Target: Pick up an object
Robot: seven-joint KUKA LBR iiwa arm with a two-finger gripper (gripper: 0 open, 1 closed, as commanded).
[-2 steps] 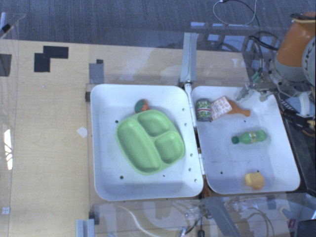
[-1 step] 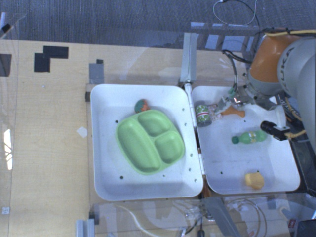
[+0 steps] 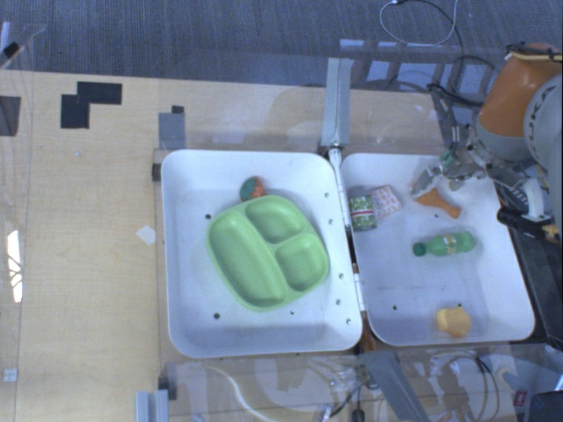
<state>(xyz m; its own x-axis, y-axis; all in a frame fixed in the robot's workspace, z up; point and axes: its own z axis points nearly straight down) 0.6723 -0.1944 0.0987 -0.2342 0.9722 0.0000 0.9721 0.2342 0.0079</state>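
over right bin [image 3: 519, 262] | gripper [image 3: 437, 179] above orange piece [image 3: 438, 202] | grip state unclear

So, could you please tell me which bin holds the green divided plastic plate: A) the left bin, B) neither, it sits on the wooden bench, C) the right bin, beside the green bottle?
A: the green divided plastic plate lies in the left white bin, while the green bottle is in the right bin.
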